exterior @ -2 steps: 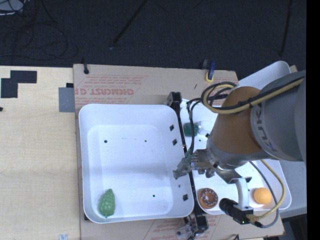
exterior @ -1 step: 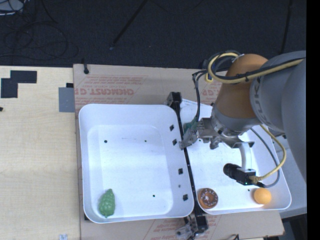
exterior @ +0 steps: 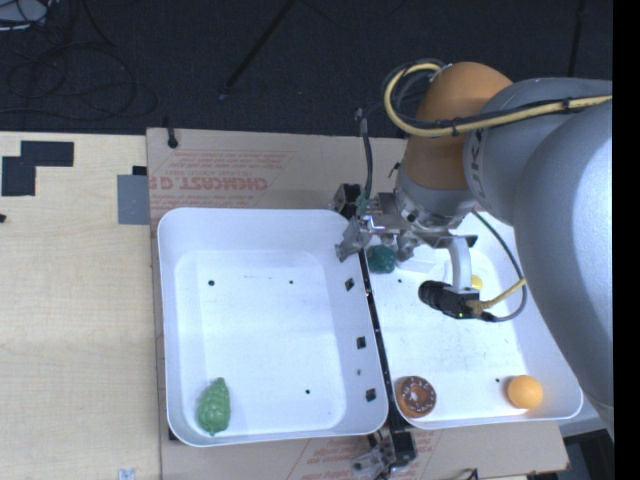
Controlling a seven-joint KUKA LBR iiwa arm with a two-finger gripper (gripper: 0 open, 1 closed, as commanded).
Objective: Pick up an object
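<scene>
1. Two white bins sit side by side on the desk [exterior: 70, 298]: the left bin [exterior: 175, 268] and the right bin [exterior: 560, 408], touching along a shared middle edge.
2. The left bin holds one thing, a green lump [exterior: 213, 406], lying in its near left corner. Its long axis runs roughly from near to far.
3. The right bin holds three loose things along its near side and far left: one orange ball [exterior: 523, 391] at the near right, one brown ring [exterior: 415, 396] with a pale rim at the near left corner, and one teal ball [exterior: 381, 259] at the far left, just beside the middle edge.
4. The round things show no clear heading.
5. A small yellow scrap [exterior: 477, 283] shows near the arm's cable; what it is cannot be told.
6. One arm [exterior: 520, 138] reaches in over the right bin, and its pincer [exterior: 383, 245] is just above the teal ball.
7. The teal ball sits right under the pincer, touching or nearly so; whether the pincer is spread or pinching it cannot be told.
</scene>
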